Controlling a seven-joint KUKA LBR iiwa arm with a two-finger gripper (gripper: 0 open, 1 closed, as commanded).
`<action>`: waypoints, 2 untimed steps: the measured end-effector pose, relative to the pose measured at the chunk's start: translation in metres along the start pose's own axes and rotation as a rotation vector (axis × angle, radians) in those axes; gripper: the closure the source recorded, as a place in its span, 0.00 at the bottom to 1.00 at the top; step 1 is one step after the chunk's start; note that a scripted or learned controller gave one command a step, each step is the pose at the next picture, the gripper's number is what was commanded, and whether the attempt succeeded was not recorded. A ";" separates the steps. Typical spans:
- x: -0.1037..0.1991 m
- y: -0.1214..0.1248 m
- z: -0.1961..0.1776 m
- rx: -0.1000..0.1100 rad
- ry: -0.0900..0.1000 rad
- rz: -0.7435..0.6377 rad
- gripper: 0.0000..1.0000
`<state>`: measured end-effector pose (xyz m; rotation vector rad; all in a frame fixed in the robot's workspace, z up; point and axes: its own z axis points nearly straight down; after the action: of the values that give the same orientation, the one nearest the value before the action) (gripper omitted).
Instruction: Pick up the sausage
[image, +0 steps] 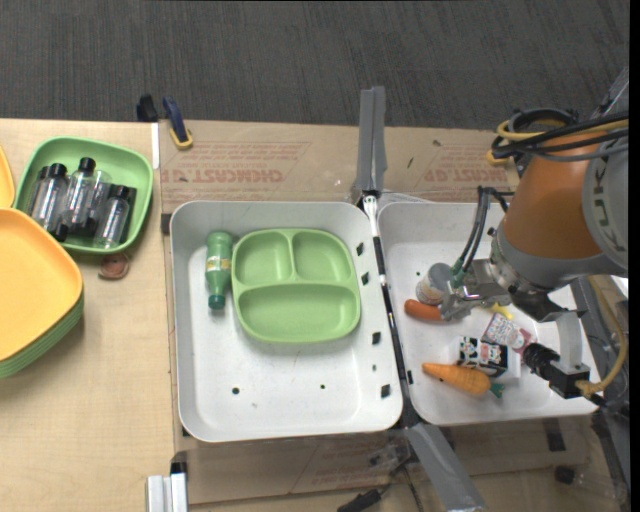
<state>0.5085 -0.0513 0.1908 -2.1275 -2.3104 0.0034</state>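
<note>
Nearest the camera in the right bin (560, 405), a carrot (458, 377) lies on its side close to the front wall, and a small milk carton (484, 353) sits just behind and right of it. Both look simply dropped there, not arranged. Little room remains between them and the front rim.

Further in, the sausage (422, 311), reddish-orange, lies flat on the bin floor near the divider side, left of the metal gripper (456, 298). The gripper is low over the bin and right beside the sausage's right end, maybe touching it. Finger opening: cannot tell, parts blur together, and nothing is clearly seen between them, so no hold is confirmed. A round brownish item (437, 279) sits just behind the sausage, crowding the approach from that side. The sausage's left side has bare floor up to the bin wall, so that is the free direction. A packet (505, 331) lies just right of the gripper, under the wrist.

In the left bin (200, 400), a green divided plate (296, 284) lies flat, with a green bottle (217, 268) alongside its left edge. The front half is bare.

Far left on the bench, a green tray of vials (88, 196) and stacked orange plates (35, 295) sit well apart from the work.
</note>
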 end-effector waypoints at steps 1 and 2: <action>-0.039 -0.017 0.087 -0.001 0.000 0.002 1.00; -0.052 0.047 0.098 0.000 0.000 -0.072 1.00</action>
<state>0.5595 -0.0992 0.0932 -2.0431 -2.3853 0.0028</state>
